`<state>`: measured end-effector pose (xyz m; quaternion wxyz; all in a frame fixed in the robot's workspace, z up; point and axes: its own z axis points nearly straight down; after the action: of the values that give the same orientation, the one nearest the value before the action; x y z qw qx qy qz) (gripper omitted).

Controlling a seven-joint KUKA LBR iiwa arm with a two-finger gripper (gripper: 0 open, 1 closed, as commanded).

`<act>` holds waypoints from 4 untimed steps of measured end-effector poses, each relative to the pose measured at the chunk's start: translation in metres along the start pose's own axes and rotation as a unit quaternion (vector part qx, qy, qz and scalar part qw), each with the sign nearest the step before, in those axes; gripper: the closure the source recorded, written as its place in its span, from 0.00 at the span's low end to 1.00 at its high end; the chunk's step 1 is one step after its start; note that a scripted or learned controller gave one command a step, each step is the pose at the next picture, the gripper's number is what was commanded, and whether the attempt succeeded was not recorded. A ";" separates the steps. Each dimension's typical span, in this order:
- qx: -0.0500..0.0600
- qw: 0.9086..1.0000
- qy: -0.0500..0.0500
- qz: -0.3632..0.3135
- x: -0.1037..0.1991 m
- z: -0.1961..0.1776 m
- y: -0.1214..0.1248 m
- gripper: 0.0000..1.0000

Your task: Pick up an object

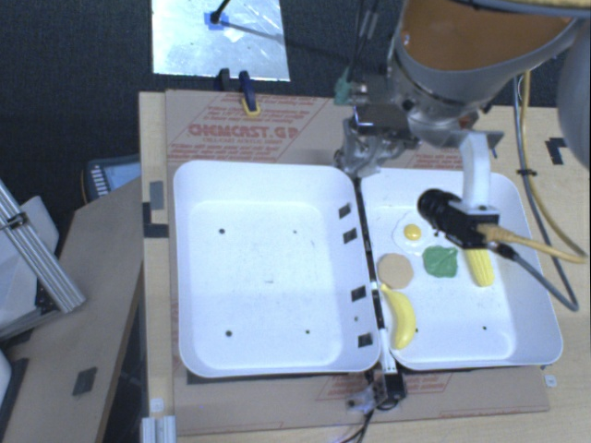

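Pincer (367,155) hangs at the upper middle of the frame, over the top end of the ridge where the two bins meet. From this angle I cannot tell whether it is spread or pressed together, and nothing shows in its grip. The arm (480,35) crowds in from the upper right, and a black cylinder (450,218) with a yellow cable juts out beneath it over the right bin.

The likely picks all sit in the right bin (540,326), bunched in its left half, just below and to the right of the pincer. A fried egg (411,233) lies highest, beside the black cylinder. Under it are a tan disc (395,269), a green leaf (440,261) and a corn cob (479,266) in a loose row. A banana (400,314) lies lowest, tight against the dividing wall. To my eye that wall would cramp a grab at the banana, while the leaf and the cob lie more open.

The left bin (180,247) shows a few dark specks on its floor. Both bins rest on printed cardboard (245,129), which keeps them square on the table (111,247).
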<state>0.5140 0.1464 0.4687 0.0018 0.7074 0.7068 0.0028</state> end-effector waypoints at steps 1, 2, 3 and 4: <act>0.002 1.000 0.000 -0.003 0.012 -0.004 -0.028 1.00; -0.001 1.000 0.001 -0.003 0.020 -0.071 -0.027 1.00; 0.006 1.000 -0.002 0.001 -0.023 0.016 -0.028 1.00; -0.002 1.000 0.002 -0.005 0.025 -0.071 -0.027 1.00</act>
<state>0.4864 0.1715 0.5399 0.0019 0.7040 0.7101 0.0057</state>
